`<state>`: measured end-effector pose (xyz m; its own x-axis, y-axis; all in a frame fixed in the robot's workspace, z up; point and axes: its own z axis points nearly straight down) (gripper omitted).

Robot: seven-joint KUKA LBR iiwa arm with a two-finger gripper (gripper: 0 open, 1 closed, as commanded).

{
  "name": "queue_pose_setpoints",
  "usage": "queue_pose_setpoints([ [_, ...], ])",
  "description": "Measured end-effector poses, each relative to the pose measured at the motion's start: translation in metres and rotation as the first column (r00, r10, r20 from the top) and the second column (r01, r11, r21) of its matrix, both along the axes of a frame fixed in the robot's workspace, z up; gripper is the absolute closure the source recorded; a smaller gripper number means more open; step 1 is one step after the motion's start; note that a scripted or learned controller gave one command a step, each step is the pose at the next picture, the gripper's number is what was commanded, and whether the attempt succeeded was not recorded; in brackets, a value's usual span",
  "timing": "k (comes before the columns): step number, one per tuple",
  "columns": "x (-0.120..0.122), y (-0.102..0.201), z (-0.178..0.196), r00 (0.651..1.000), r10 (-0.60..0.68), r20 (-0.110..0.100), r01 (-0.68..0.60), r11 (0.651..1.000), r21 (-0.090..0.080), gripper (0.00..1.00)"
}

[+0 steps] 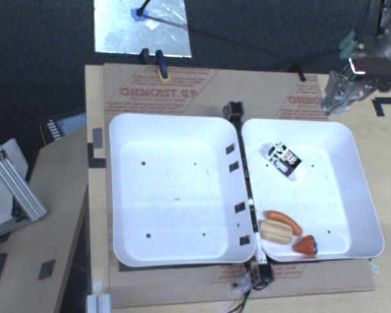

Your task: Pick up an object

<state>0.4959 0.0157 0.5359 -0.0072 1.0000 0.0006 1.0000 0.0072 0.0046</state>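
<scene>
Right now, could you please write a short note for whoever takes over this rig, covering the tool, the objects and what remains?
Tool: up at the far right corner, above the bench beyond the right bin; nothing seen in it, and its opening is unclear.
Objects, all in the right bin: a black-and-white box near the far middle; a hot dog and a red pepper at the near edge.
Done: nothing picked yet.
Left: descend on one object, grip it, lift.
</scene>
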Motion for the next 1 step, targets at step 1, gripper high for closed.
queue_pose_setpoints([
  [1,-0.0032,0.0296,-0.0009,1.0,0.0,-0.002,0.0,1.0,0.001,1.0],
])
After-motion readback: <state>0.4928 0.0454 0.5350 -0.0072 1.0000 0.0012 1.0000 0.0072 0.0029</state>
